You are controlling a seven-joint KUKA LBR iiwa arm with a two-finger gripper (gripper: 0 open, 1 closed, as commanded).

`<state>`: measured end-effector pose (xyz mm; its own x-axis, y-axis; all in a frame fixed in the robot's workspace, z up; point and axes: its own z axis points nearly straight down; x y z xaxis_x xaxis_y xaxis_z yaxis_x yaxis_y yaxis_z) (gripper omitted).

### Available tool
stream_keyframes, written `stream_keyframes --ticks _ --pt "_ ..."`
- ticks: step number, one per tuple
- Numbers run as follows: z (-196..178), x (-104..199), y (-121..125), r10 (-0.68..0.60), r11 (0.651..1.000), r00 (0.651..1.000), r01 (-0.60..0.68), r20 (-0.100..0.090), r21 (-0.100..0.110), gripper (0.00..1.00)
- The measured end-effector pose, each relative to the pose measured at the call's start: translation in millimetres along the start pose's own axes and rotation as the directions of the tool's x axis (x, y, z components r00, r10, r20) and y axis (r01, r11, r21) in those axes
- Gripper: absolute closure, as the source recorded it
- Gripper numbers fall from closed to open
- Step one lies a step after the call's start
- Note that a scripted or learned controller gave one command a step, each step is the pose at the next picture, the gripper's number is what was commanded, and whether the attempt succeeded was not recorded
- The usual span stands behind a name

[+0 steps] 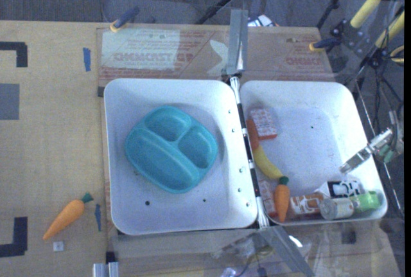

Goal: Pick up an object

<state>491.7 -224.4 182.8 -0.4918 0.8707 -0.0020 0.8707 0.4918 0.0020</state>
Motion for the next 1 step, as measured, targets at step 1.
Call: stream_keyframes --ticks 1 --pt "-31.8 5.7 -8.5 -0.051 0.999 0.999 0.051 0.002 -0.001 0.00"
